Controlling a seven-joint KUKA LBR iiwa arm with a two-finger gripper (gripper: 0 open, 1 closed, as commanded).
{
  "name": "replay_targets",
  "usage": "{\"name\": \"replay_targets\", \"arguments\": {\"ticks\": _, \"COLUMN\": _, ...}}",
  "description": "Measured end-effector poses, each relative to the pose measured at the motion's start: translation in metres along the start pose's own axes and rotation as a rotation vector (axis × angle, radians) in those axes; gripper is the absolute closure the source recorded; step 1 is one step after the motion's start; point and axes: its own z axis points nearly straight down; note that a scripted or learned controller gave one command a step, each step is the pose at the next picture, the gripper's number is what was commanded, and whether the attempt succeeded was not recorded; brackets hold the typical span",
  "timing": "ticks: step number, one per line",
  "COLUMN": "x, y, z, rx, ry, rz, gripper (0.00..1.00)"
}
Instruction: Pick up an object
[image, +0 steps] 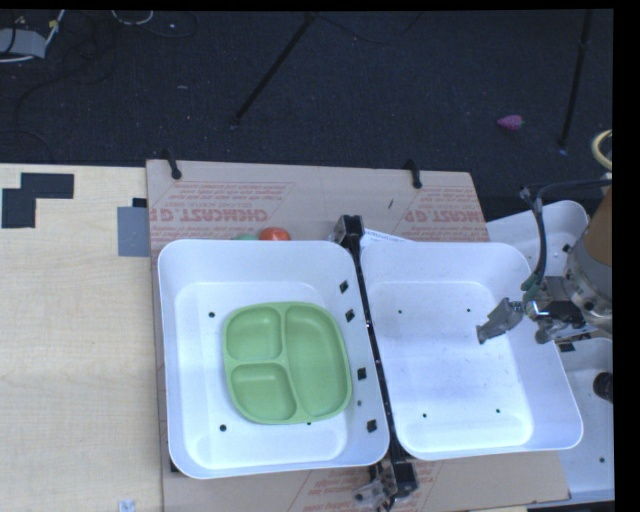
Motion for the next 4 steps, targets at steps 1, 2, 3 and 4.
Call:
{"name": "replay_targets", "arguments": {"ticks": 1, "x": 0.0, "y": 0.002, "z": -0.006, "rx": -0.012, "ry": -0.002, "rz": -0.002, "gripper": 0.0}}
{"name": "replay_targets", "arguments": {"ticks": 2, "x": 0.002, "y": -0.008, "z": 0.051, "rx": -0.005, "ry": 0.0, "rz": -0.002, "gripper": 0.0}}
{"name": "replay_targets", "arguments": {"ticks": 3, "x": 0.009, "y": -0.007, "z": 0.096, "rx": -0.005, "ry": 0.001, "rz": -0.002, "gripper": 0.0}}
{"name": "replay_targets", "arguments": {"ticks": 4, "x": 0.008, "y": 0.002, "z": 0.155, "rx": -0.007, "ry": 0.0, "rz": -0.001, "gripper": 0.0}}
